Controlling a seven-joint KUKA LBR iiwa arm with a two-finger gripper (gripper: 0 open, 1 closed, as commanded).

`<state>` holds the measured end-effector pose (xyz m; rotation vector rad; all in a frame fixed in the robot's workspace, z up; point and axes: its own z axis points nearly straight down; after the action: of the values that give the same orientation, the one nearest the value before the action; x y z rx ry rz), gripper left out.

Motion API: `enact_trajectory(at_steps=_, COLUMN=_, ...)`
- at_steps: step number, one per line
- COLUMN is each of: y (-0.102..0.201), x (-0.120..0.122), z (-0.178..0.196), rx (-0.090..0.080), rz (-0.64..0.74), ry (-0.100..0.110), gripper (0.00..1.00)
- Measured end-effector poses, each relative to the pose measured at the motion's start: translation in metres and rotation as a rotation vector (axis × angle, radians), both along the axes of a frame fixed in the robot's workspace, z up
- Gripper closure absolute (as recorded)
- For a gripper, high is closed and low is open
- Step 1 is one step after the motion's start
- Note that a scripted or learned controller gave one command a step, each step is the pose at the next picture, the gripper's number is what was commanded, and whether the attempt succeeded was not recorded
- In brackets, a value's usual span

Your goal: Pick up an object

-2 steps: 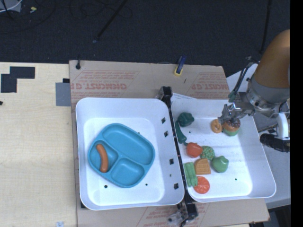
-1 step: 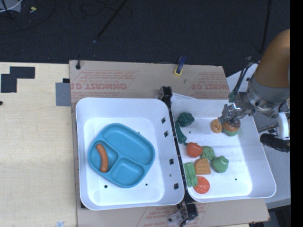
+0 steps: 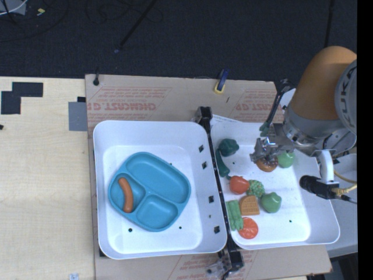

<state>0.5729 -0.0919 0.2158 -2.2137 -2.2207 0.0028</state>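
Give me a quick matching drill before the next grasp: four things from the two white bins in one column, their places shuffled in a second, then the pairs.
Things:
1. orange sausage-shaped toy
2. blue three-compartment plastic tray
3. dark green leafy toy
4. flat red round toy

Places:
A. right bin, near front edge
B. left bin, on its floor
C. tray's left compartment
D. right bin, far left corner area

Pairs: 1-C, 2-B, 3-D, 4-A

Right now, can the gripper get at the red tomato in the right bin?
Probably yes. The gripper hovers just above and right of the red tomato, whose top is uncovered; the broccoli touches its side.
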Motion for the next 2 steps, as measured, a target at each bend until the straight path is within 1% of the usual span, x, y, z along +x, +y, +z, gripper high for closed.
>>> enact_trajectory(at_steps=1, y=0.051, x=-0.022, z=0.012, rx=0.000, rz=0.001, ry=-0.002, gripper=1.00)
enact_trajectory(at_steps=2, y=0.091, x=-0.043, z=0.014, rx=0.000, rz=0.000, ry=0.000, gripper=1.00)
